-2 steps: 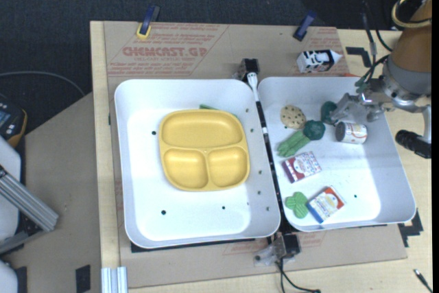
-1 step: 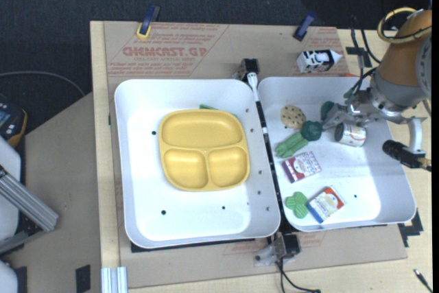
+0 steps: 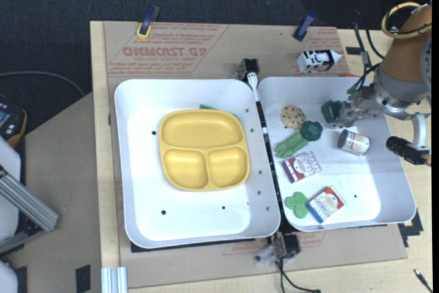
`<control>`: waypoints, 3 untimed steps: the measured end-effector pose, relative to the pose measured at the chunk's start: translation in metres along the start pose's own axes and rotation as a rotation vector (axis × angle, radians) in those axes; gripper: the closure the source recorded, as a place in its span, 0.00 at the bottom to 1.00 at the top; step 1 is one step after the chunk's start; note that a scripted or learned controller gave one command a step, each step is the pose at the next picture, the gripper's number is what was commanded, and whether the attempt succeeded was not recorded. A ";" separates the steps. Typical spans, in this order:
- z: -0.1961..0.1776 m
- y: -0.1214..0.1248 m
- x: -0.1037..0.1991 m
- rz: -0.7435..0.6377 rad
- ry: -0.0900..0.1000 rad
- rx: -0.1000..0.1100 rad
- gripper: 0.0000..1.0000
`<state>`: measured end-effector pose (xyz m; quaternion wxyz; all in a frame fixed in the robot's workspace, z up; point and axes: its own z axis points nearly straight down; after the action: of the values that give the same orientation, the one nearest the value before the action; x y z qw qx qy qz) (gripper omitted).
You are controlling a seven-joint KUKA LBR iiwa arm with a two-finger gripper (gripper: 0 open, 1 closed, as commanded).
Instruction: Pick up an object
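Note:
The right bin (image 3: pixel 384 195) holds several small objects. A dark green cup-like piece (image 3: pixel 332 110) lies near its back, with a cookie (image 3: pixel 293 115) to the left of it. In front of these are a dark green round piece (image 3: pixel 312 130), a light green vegetable (image 3: pixel 291 145) and a small tin can (image 3: pixel 354 142) on its side. Further forward lie a red packet (image 3: pixel 302 165), a small green toy (image 3: pixel 296 202) and a white, orange and blue box (image 3: pixel 324 204). My gripper (image 3: pixel 354 109) hangs low over the bin, just right of the dark green cup-like piece and above the can.
The left bin (image 3: pixel 137 168) carries a yellow divided plate (image 3: pixel 204 147) with a green sliver (image 3: pixel 208 107) at its back edge. A black-and-white carton (image 3: pixel 317 60) stands on the cardboard behind the right bin. The arm's orange band (image 3: pixel 405 58) crosses the right bin's far right corner.

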<state>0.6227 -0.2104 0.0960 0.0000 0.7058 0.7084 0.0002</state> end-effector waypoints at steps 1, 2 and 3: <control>-0.050 0.000 0.010 0.002 -0.003 -0.006 1.00; -0.094 0.000 0.007 0.002 -0.004 -0.007 1.00; -0.132 0.001 0.007 0.002 -0.003 -0.006 1.00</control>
<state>0.6240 -0.2034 0.2278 0.0033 0.7066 0.7077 0.0014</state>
